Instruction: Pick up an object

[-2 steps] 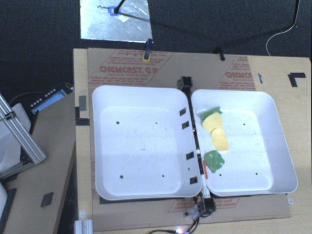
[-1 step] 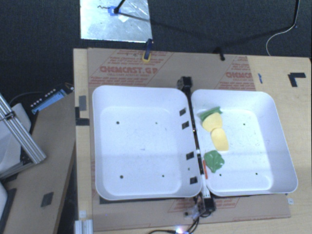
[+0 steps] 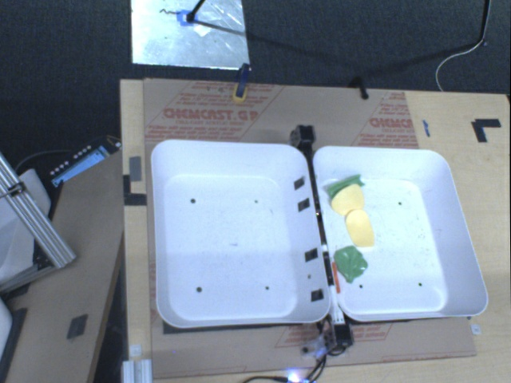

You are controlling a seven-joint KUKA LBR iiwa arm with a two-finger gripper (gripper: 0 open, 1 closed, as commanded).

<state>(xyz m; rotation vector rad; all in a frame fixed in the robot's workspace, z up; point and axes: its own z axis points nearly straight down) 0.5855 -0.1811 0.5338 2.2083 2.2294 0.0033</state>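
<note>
Nearest, a green piece (image 3: 350, 262) lies in the right bin (image 3: 447, 238) by the divider, just below two yellow pieces (image 3: 360, 229). Pincer state: cannot tell. Best approach: descend vertically, avoiding the wall.

**Surfaces and materials on the counter**

Both bins, the left bin (image 3: 231, 234) and the right bin (image 3: 415, 238), look like smooth white plastic with a soft shine. Under them lies a brown cardboard sheet (image 3: 207, 112), matt, with red print. The two yellow pieces (image 3: 354, 215) look smooth and matt; the green pieces (image 3: 350, 262) look rougher. The square plate (image 3: 188, 24) behind has a dull metallic shine. The dark floor (image 3: 56, 62) looks like rough carpet.
</note>
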